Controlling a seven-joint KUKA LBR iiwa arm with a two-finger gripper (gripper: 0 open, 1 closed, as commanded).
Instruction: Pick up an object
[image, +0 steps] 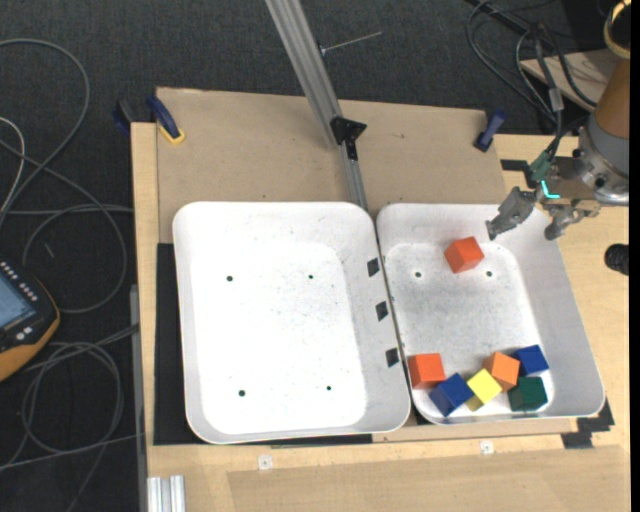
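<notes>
My gripper (533, 222) hangs open above the far right corner of the right bin (565, 300), its two fingers spread wide with nothing between them. An orange block (463, 254) lies alone near the far end of that bin, to the left of the gripper and a little nearer the camera. Several more blocks cluster at the bin's near edge: an orange one (427, 368), a blue one (451, 392), a yellow one (484, 385), another orange one (505, 368), a second blue one (532, 359) and a dark green one (528, 394).
The left bin (270, 320) sits beside the right one, parted by a ridge with black clips (381, 310). A metal pole (315, 80) slants up from the bench behind the bins. Cables and a handheld device (20, 315) lie on the floor at left.
</notes>
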